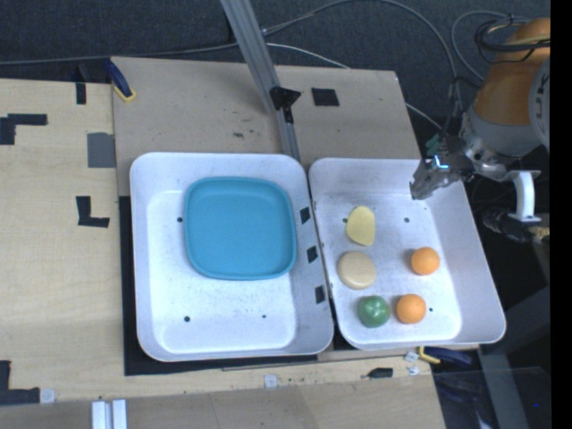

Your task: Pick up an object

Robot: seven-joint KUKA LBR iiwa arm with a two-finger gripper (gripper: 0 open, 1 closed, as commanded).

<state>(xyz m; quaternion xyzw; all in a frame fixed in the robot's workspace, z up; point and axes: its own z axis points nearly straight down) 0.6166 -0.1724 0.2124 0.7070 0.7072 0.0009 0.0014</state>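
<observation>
Pale yellow rounded object (361, 225) lies in the right white bin (474, 266), nearest the gripper (423, 186) poised over the bin's far right corner, finger state unclear at this angle; a clean pick would likely need centring above before descent.

A plate (239, 228) lies in the left bin (152, 266); five small objects (clustered) fill the right bin (465, 266).

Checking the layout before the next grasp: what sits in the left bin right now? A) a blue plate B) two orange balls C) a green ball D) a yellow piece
A: the blue plate lies alone in the left bin; the small items sit in the right bin.
</observation>
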